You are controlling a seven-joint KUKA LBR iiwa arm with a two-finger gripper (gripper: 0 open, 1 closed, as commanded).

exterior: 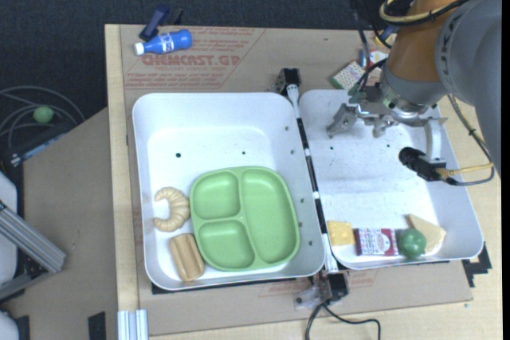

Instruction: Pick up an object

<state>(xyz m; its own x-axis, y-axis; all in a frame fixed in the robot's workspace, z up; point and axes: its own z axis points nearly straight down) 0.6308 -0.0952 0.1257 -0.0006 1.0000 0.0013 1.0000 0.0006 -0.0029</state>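
Left of the divider (306, 163) between the two bins lie one croissant (171, 209), one bread stick (186, 256) and one green plate (242, 216), right of it one cheese cube (340, 233), one red carton (376, 242), one green ball (412, 244), one cheese wedge (429, 231), and, farther up, the end effector (360, 122), open and empty.

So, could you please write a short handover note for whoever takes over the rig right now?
Gripper: over the far end of the right white bin, nothing visible between its fingers; whether open or shut is unclear.
Right bin, near edge: yellow cheese block, red and white carton, green ball, pale yellow wedge.
Left white bin: green three-compartment plastic tray, tan croissant, tan bread stick.
Done: nothing picked yet.
Left: choose an object, grasp it, lift it.
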